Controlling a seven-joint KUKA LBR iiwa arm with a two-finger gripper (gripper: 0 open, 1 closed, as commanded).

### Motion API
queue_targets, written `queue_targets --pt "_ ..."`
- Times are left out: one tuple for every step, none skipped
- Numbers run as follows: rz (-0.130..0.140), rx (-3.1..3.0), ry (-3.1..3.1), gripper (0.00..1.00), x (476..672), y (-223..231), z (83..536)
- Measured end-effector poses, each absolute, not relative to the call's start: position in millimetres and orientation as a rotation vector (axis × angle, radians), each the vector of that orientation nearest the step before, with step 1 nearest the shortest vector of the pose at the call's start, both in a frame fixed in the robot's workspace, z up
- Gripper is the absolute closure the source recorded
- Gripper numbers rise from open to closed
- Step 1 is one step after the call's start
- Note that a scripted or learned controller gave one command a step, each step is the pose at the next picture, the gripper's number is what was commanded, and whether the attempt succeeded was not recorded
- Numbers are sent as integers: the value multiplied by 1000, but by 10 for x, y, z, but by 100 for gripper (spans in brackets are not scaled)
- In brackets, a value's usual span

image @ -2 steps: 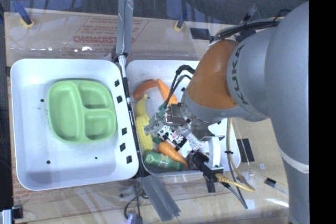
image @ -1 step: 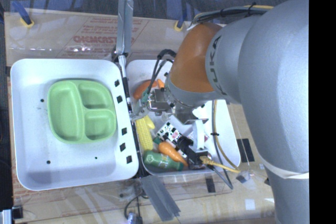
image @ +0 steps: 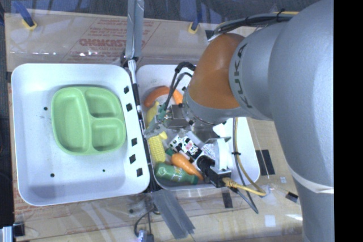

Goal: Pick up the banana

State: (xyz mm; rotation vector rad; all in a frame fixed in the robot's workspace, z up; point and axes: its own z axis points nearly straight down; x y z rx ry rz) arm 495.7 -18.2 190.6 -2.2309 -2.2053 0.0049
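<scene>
The gripper (image: pixel 164 122) reaches down into the right bin (image: pixel 247 162), low over its left half, near the divider between the two bins. Whether its fingers are open or closed cannot be told, since the metal parts there blur together and the wrist hides much of them. No object can be seen clamped between them.

Taking the right bin as the landmark: the banana (image: pixel 152 117) appears as a yellow shape against the bin's left wall, just beside the gripper's tip and partly hidden by it; whether the two touch cannot be told. Toward the bin's near end, still along the left wall, lies a yellow corn cob (image: pixel 156 147). Beside that, further in, is a carrot (image: pixel 186 164), tilted, and at the bin's near edge a green bottle (image: pixel 176 174) lies on its side. An orange rounded object (image: pixel 157 94) sits at the bin's far left, half under the arm. A black and white patterned item (image: pixel 187 147) lies mid-bin under the wrist.

The arm's orange band (image: pixel 218 73) hangs over the bin's far part, and the grey arm (image: pixel 295 93) covers its right side.

Left of the right bin, touching it along the divider, the left bin (image: pixel 28 178) holds a green compartment tray (image: pixel 89 120). Both bins rest on the worktop (image: pixel 68 37).
</scene>
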Motion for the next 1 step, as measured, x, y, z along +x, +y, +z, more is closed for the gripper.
queue_targets --pt "8 -2239 -2195 0 4782 -220 1903"
